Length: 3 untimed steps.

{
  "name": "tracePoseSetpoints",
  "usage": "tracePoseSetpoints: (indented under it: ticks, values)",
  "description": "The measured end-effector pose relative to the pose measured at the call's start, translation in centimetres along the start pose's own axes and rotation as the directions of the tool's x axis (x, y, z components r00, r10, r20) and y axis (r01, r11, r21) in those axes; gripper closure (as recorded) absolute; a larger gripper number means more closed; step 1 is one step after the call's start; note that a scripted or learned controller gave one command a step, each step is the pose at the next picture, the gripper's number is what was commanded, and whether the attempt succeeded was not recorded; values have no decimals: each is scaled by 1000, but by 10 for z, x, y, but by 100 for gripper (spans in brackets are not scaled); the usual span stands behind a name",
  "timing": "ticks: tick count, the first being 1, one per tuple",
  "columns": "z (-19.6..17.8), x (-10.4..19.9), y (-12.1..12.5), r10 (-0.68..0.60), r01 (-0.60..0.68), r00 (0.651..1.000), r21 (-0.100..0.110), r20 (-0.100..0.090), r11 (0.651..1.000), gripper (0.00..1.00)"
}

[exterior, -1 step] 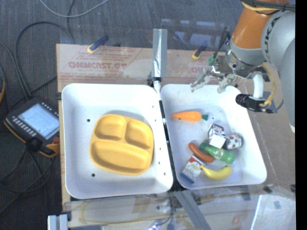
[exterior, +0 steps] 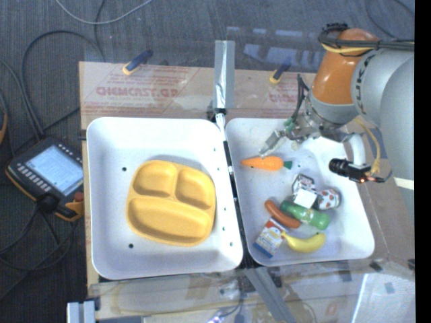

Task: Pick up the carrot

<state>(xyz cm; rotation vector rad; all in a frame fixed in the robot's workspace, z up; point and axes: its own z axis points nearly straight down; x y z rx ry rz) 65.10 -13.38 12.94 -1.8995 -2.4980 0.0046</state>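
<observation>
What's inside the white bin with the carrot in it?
The right bin holds the carrot, a banana, a hot dog, a green bottle and small cartons. Anything beneath that pile stays hidden.

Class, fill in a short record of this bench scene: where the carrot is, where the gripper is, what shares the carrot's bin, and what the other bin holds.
carrot: lying flat in the right bin, near its upper left
gripper: just above and right of the carrot, not holding it
same bin: banana, green bottle, sausage, small carton
left bin: yellow divided tray
</observation>
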Motion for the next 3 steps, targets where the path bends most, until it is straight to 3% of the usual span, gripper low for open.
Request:
tracePoseSetpoints:
  ticks: [1,2,3]
  values:
    - [41,16,-34,-85,85,996,-15,9,996,0]
    - [33,17,-33,-85,85,996,-15,6,996,100]
    - [-52,99,19,20,-20,1000,0,-1,1000,100]
